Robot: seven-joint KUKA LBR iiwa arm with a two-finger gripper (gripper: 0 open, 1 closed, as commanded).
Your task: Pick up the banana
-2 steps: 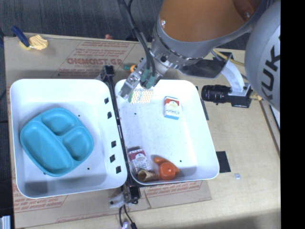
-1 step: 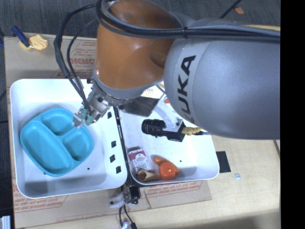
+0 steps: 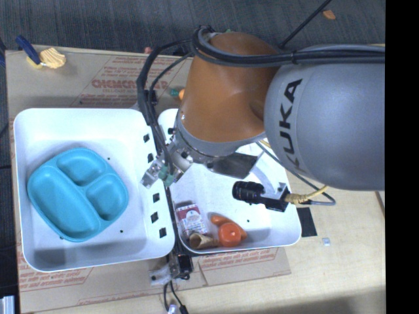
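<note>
My arm's big orange and grey wrist (image 3: 229,97) hangs over the right bin (image 3: 288,231) and hides most of its floor. The gripper (image 3: 159,173) pokes out at the wrist's lower left, a small metal tip low over the divide between the two bins. At the front of the right bin lie a red packet (image 3: 190,218), a round orange-red item (image 3: 230,233) and a brown piece (image 3: 201,241).
A light blue divided plate (image 3: 77,191) lies in the left bin (image 3: 39,126). A black cylinder on a cable (image 3: 252,193) juts out under the arm over the right bin. Cardboard (image 3: 111,77) lines the bench, with a small yellow and blue item (image 3: 47,57) at its far left corner.
</note>
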